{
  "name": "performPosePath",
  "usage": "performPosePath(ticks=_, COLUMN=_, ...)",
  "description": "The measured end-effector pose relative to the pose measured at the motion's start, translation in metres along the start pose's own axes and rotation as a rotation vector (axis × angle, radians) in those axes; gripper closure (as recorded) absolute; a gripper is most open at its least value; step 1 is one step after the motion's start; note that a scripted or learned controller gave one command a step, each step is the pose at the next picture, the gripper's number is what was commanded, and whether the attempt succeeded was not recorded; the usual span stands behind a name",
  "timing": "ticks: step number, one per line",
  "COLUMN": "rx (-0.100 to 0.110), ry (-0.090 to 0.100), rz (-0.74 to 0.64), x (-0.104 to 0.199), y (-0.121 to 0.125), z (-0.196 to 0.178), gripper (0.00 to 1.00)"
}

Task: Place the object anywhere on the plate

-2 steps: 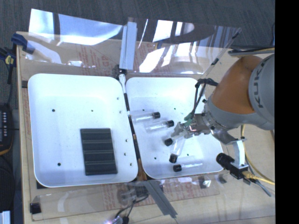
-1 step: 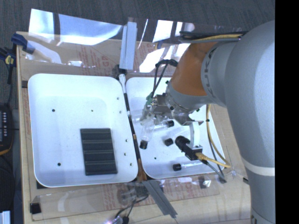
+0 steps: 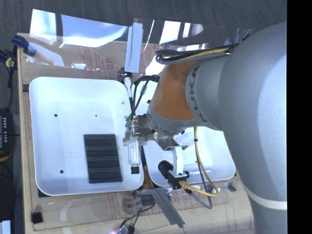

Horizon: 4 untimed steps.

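Honestly, the step in hand is hard to judge, because the tool (image 3: 134, 147) sits at the divide between the two bins, under the wrist, and I cannot tell its state or whether it has hold of anything. A pale, glassy piece hangs at its six o'clock end, just over the rim where the bins meet; whether that is the object or part of the tool is unclear. To do this well, I would bring the tool squarely over the dark ribbed plate (image 3: 102, 158) before any release, low enough that nothing bounces off.

Nearest the camera's lower edge, the plate lies in the left bin (image 3: 73, 96) toward six o'clock, flat on the floor, with bare white floor around it. The right bin (image 3: 222, 167) is mostly hidden by the grey arm (image 3: 243, 106); cables drape over its near rim. Farther off, at twelve o'clock, the surface (image 3: 73, 65) carries glare.
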State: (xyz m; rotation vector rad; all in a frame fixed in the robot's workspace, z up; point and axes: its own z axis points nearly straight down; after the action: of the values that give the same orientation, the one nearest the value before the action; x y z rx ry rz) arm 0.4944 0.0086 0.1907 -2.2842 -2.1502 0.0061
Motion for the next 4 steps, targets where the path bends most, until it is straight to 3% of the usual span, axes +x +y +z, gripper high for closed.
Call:
performPosePath(ticks=1, rx=0.001, ry=0.0, rz=-0.094, x=0.066, y=-0.016, z=0.0, gripper=1.0)
performPosePath(ticks=2, rx=0.001, ry=-0.002, rz=-0.026, x=0.145, y=-0.028, z=0.046, gripper=1.0)
performPosePath(ticks=3, rx=0.001, ry=-0.002, rz=-0.025, x=0.145, y=-0.028, z=0.046, gripper=0.0)
performPosePath(ticks=4, rx=-0.004, ry=0.0, rz=-0.101, x=0.07, y=-0.01, z=-0.049, gripper=0.0)
